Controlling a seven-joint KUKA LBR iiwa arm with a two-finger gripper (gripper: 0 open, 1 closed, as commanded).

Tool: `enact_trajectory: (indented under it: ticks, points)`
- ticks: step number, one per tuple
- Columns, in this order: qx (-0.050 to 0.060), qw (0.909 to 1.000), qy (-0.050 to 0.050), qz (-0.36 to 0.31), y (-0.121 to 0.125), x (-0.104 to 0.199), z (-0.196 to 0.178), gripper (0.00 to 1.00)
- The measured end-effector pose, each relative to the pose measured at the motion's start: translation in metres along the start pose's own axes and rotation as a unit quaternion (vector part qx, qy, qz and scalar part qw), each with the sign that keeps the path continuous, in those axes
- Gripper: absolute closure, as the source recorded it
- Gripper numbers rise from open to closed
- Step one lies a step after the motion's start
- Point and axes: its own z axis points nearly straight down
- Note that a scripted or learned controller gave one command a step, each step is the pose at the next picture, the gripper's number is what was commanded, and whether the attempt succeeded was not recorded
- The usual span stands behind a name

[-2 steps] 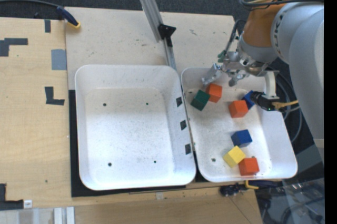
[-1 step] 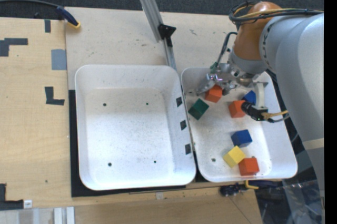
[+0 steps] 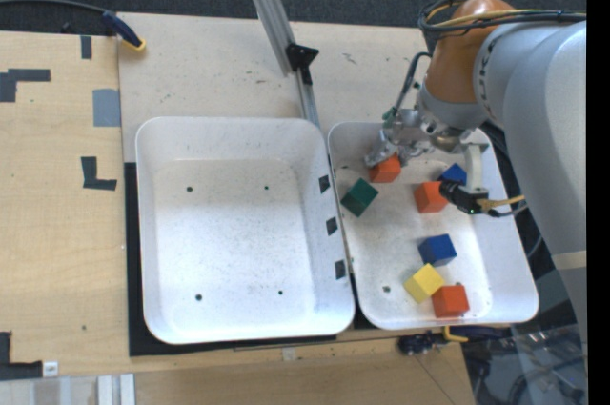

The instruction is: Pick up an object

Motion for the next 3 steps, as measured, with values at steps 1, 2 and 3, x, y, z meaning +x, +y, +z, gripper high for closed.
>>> enact_trajectory:
  ticks: [1, 2, 3]
  points:
    - [-0.003, 1.0000, 0.000, 0.001, 0.003, 0.000, -0.042, 1.00]
    - [-0.004, 1.0000, 0.000, 0.001, 0.007, -0.002, -0.105, 1.00]
    - [-0.001, 1.0000, 0.000, 0.001, 0.007, -0.001, -0.101, 1.00]
